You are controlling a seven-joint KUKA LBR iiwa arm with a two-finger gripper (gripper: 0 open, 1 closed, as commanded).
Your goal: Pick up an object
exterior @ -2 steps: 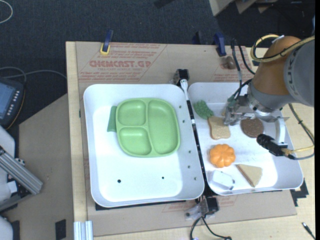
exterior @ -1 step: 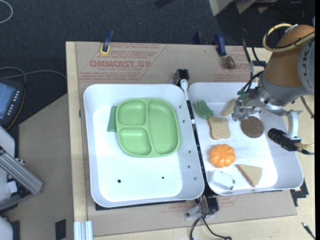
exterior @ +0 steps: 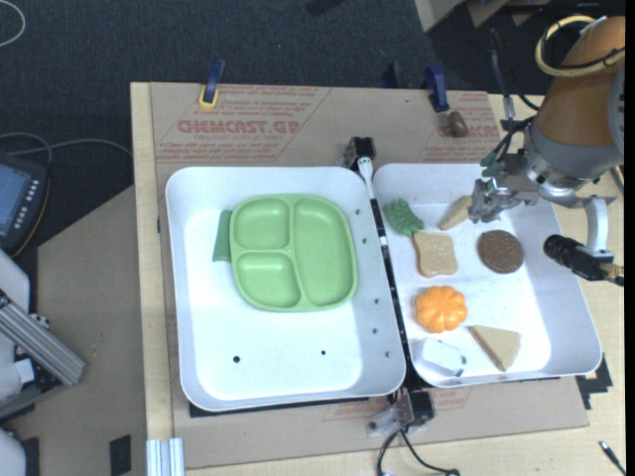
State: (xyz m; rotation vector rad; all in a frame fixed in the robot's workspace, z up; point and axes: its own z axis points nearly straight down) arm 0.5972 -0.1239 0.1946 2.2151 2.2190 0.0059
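The hand (exterior: 486, 202) is being hovered over the right bin's (exterior: 566, 350) far end; finger state can't really be told. The tan wedge (exterior: 455, 213) is lying just left of it, long axis slanting toward it.

The grey arm (exterior: 585, 77) is seen reaching in from the right, its wrist bent downward, and the gripper (exterior: 488, 198) is held low, pointing down.

Dark carpeted floor (exterior: 149, 28), brown board bench top (exterior: 298, 117), blue clamps (exterior: 211, 82) at its far edge
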